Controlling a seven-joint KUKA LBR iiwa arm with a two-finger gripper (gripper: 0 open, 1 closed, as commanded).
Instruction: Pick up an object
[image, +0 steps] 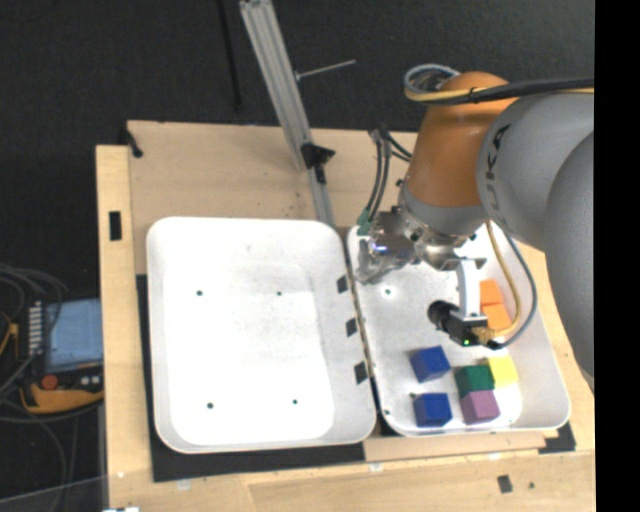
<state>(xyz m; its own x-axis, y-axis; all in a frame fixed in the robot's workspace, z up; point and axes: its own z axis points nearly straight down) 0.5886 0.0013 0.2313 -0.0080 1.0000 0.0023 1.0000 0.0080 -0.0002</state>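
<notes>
In the left bin (180, 300) only small dark dots show on the white floor. The gripper (378, 252) hangs over the top left corner of the right bin (545, 415). I cannot tell if it is spread or pressed together.

The blocks lie well below it and to its right. The closest are two blue blocks (430, 362), small cubes. Past them sit a green block (474, 379), a purple block (482, 405) and a yellow block (503, 371), packed close.

I think the upper blue block is the best pick, because it stands apart. The gripper should come straight down over its middle.
</notes>
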